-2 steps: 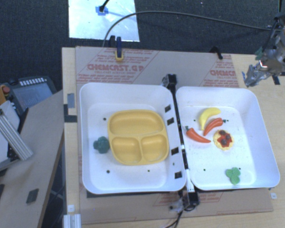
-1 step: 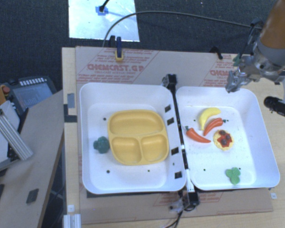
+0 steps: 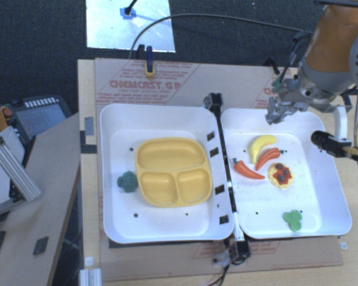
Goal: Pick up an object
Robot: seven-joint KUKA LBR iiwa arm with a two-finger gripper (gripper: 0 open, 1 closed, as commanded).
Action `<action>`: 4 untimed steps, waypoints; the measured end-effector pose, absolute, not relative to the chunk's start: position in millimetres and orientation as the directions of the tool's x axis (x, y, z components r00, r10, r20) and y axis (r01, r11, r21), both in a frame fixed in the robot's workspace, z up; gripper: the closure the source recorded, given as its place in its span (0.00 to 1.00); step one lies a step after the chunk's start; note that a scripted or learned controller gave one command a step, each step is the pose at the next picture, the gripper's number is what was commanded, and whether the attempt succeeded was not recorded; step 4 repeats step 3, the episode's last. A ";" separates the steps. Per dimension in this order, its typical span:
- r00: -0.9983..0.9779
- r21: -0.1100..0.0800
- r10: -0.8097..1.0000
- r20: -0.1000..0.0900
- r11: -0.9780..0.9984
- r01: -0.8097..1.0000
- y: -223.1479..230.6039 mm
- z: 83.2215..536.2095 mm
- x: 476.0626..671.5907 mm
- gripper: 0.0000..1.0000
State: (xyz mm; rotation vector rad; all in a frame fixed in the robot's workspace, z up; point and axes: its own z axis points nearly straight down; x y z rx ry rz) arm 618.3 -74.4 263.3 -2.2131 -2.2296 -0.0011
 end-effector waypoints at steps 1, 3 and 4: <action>-0.009 0.000 1.000 0.002 0.009 1.000 -16.8 246.4 610.6 1.00; -0.008 0.000 1.000 0.001 0.008 1.000 77.0 220.9 596.9 1.00; -0.008 0.000 1.000 0.001 0.008 1.000 77.0 220.9 596.9 1.00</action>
